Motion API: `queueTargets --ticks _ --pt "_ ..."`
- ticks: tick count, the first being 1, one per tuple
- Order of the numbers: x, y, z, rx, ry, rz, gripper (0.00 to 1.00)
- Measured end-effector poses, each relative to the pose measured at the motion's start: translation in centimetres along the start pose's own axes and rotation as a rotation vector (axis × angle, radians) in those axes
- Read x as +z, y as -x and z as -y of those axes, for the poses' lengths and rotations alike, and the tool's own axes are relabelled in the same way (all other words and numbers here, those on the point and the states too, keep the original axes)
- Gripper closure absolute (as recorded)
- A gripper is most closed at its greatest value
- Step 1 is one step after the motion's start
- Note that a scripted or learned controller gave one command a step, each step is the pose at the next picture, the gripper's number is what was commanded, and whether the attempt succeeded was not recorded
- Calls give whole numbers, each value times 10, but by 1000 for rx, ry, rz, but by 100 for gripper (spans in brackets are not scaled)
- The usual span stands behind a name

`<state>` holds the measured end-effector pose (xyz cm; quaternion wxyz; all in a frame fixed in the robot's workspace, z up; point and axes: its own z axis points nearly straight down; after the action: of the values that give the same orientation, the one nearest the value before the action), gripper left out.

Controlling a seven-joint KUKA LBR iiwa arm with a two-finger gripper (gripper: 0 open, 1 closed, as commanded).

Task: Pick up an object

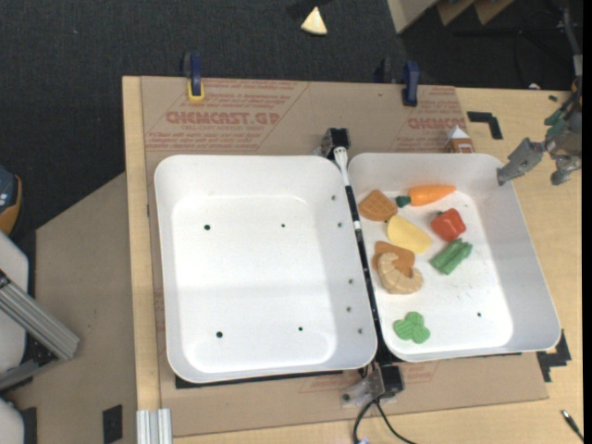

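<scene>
The right white bin (pixel 527 276) holds several toy foods: an orange carrot (pixel 432 193), a red pepper (pixel 449 224), a green pod (pixel 450 256), a yellow piece (pixel 409 234), a brown slice (pixel 377 205), a tan pastry (pixel 398 270) and a green broccoli (pixel 412 327). My gripper (pixel 539 166) hangs over the bin's far right corner, at the right edge of the view. Its two grey fingers (pixel 514 163) stand apart, open, with nothing between them. It is well right of the carrot and above the bin floor.
The left white bin (pixel 250 266) sits beside the right one, sharing a black hinge strip (pixel 351 229). Blue clamps (pixel 193 70) hold the cardboard sheet at the back. A small bottle-like item (pixel 459 141) lies behind the right bin.
</scene>
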<state>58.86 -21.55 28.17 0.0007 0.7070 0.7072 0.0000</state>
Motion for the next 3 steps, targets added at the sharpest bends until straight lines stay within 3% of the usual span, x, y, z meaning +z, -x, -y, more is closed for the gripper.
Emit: queueTargets --ticks 1,2,3 --pt "204 -15 -20 -1 -7 -5 0" --pt "186 -13 -23 -1 3 1 100" --pt "197 -81 -44 -6 -5 -2 100"
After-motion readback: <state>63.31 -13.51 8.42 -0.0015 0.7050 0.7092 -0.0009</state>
